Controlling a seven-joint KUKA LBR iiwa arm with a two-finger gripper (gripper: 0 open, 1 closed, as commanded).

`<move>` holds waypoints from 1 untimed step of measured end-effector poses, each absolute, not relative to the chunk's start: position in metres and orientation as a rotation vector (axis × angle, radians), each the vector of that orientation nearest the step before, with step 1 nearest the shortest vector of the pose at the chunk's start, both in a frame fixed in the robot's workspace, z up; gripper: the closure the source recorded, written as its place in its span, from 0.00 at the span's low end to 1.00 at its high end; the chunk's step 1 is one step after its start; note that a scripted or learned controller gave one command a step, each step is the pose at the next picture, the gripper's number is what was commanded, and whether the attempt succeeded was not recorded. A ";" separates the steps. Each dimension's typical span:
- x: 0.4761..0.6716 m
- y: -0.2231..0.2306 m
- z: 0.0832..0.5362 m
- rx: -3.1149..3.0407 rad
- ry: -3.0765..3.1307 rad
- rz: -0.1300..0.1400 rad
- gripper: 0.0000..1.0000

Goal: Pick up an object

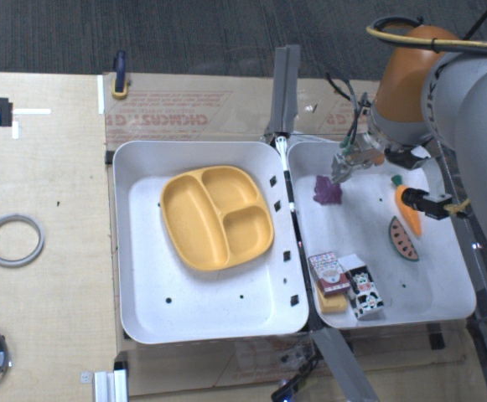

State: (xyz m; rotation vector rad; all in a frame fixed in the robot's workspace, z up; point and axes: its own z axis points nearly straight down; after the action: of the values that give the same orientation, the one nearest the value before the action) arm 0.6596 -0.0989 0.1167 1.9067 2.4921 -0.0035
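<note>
Pincer (341, 172) just above purple toy (328, 192), right bin (444, 308)

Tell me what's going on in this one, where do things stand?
A grey KUKA arm reaches in from the right, and its gripper is low in the right bin, just above and beside a small purple object. Nothing can be seen held. Also in that bin lie a carrot, a watermelon slice and a few small boxes near the front. The left bin holds a yellow divided plate. So the pick looks not yet made, with the purple piece the likely target.
</note>
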 end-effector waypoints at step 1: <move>0.660 -0.099 0.117 1.907 2.492 -0.004 0.00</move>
State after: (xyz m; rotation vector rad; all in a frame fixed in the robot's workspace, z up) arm 0.6595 -0.0988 0.1166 1.9071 2.4921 -0.0035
